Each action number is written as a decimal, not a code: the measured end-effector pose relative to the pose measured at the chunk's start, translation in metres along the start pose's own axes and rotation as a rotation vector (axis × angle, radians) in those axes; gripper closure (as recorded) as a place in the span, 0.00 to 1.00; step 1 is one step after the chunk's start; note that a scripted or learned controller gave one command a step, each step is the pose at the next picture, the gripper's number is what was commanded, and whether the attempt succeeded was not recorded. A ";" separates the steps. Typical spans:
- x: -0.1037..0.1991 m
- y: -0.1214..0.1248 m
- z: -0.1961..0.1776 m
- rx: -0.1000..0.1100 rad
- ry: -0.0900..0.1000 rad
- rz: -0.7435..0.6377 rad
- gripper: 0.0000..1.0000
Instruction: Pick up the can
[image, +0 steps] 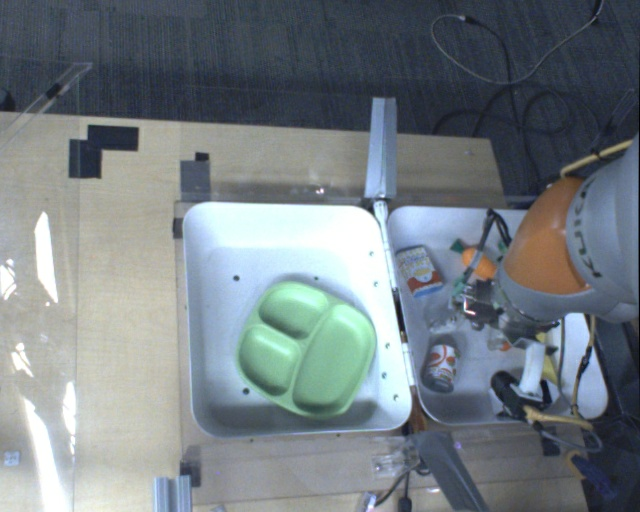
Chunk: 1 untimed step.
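Your can lies tilted near the front left corner of the right bin. The arm bends in from the right; its gripper sits above the can, apparently clear of it. Left bin holds a green divided tray. A carton lies farther back, print unreadable.

Light wooden table seen from above at slant. Two shallow white bins set side by side on it: left bin larger, right bin just beside it, rims touching along metal divider rail. Black tape patches stuck on table surface toward far-left corner. Small dark bracket fixed near left bin's far corner. Glare streaks noted on table's left part.
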<state>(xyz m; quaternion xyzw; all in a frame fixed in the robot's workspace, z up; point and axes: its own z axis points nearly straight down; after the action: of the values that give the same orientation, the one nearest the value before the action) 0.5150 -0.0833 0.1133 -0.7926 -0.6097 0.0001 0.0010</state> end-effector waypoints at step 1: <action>-0.031 -0.016 0.025 -0.011 0.005 0.013 0.00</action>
<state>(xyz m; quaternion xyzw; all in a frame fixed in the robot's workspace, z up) 0.4920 -0.1095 0.0880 -0.7966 -0.6045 -0.0054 -0.0018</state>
